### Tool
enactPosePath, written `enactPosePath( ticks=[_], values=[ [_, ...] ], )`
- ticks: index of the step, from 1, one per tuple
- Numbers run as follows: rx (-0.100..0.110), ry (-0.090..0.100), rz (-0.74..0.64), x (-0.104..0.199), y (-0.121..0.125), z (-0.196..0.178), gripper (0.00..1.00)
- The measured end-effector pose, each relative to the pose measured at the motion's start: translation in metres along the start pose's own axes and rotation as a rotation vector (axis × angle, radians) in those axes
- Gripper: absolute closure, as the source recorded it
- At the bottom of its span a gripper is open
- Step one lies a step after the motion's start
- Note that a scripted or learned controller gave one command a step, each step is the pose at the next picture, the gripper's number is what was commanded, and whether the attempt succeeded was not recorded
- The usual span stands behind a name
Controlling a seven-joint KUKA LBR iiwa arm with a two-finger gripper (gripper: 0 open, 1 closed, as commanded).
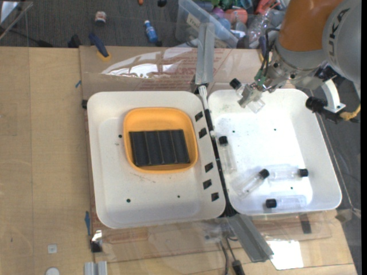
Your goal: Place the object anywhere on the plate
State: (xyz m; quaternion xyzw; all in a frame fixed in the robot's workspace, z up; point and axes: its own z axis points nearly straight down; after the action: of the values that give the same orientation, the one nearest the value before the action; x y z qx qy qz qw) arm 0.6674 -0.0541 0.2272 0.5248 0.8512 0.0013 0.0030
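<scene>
The two-finger gripper (252, 96) hangs over the right white bin's (321, 153) back edge; whether its fingers are parted or clenched cannot be told. Clear plastic vials with black caps (281, 173) lie near that bin's front edge. The orange square plate (133, 122) carries a black ribbed block (159, 148), so a vial may roll off.

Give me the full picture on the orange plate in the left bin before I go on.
The orange plate is a squarish dish with rounded corners and a raised rim, plastic by its look. It lies flat and upright on the floor of the left bin, toward the bin's upper middle, apart from the walls. A dark ribbed rectangular block covers most of its well, reaching its lower edge. The gripper is over the right bin, away from the plate.
</scene>
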Motion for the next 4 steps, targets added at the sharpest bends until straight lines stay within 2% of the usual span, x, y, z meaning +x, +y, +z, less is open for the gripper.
enactPosePath(
  ticks=[1, 2, 3, 4],
  values=[
    [-0.002, -0.001, -0.235, 0.012, 0.007, -0.026, 1.00],
    [-0.002, -0.001, -0.369, 0.002, 0.000, -0.082, 1.00],
    [-0.003, -0.002, -0.497, 0.000, -0.007, -0.099, 1.00],
    [-0.004, -0.003, -0.751, -0.009, -0.016, -0.113, 1.00]
  ],
)
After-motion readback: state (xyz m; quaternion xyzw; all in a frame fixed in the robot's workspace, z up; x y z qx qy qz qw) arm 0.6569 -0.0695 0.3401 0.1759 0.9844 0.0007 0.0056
